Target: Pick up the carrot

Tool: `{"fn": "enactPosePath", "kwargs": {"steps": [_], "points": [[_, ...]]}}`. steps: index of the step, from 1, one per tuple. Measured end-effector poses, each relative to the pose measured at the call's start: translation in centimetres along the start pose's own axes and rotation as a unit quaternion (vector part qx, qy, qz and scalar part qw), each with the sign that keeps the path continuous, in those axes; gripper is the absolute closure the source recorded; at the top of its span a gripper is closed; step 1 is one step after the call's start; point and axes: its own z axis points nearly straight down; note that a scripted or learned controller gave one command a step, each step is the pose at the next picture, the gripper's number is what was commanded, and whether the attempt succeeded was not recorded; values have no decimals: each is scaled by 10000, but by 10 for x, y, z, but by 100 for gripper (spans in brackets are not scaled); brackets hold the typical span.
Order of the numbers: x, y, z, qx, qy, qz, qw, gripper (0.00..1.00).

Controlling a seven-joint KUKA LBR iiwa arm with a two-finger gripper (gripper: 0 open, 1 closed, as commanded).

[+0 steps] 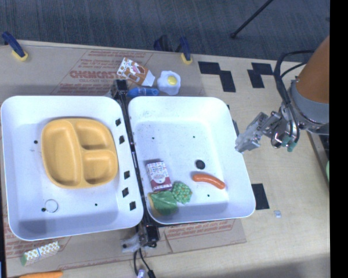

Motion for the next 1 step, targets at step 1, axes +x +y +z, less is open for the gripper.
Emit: {"fn": "enactPosePath", "kwargs": {"steps": [1], "points": [[8, -5, -64, 4, -23, -2511, 9680, 100]]}}
